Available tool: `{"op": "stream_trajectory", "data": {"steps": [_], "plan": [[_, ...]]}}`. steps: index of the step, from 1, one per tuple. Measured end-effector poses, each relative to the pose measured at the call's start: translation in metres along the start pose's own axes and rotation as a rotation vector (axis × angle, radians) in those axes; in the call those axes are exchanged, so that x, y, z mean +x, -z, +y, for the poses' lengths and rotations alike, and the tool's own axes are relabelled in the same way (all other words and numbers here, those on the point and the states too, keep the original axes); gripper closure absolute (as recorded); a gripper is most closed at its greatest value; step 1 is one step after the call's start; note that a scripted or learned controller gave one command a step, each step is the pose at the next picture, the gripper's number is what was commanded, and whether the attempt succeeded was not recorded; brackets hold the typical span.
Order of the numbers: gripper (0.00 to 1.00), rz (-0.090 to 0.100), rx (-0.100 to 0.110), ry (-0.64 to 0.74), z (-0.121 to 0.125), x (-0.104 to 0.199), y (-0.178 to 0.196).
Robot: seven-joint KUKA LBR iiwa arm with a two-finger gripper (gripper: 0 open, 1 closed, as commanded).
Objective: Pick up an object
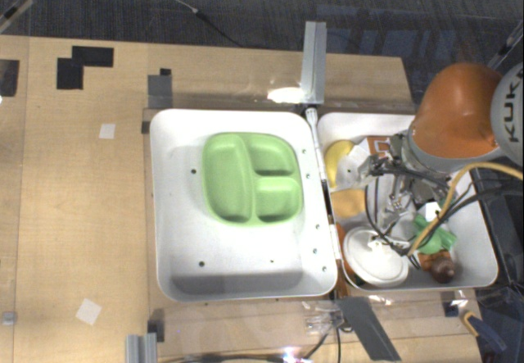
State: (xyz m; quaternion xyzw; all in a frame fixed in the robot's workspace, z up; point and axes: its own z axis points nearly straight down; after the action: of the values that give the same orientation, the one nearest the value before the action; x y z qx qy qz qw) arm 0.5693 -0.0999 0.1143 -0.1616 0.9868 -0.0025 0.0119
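Arm is down in the right bin (483, 259), gripper (399, 204) hanging low over the clutter there, presumably because that is where the loose pickable items sit: yellow item (337, 158) at the bin's left side, white bowl (375, 255) near the front, green piece (434, 234) and brown item (443, 269) just right of it. Can't tell how far the claw is spread or whether it has hold of anything, since cables and wrist hide it. Left bin (176, 259) holds a green tray (250, 177), well apart.
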Motion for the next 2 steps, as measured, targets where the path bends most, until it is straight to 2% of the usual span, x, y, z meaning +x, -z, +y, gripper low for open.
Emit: {"op": "stream_trajectory", "data": {"steps": [1,2], "plan": [[0.00,0.009,-0.006,0.198,-0.043,-0.071,-0.008],[0.00,0.028,0.002,0.221,-0.029,-0.088,-0.023]]}}
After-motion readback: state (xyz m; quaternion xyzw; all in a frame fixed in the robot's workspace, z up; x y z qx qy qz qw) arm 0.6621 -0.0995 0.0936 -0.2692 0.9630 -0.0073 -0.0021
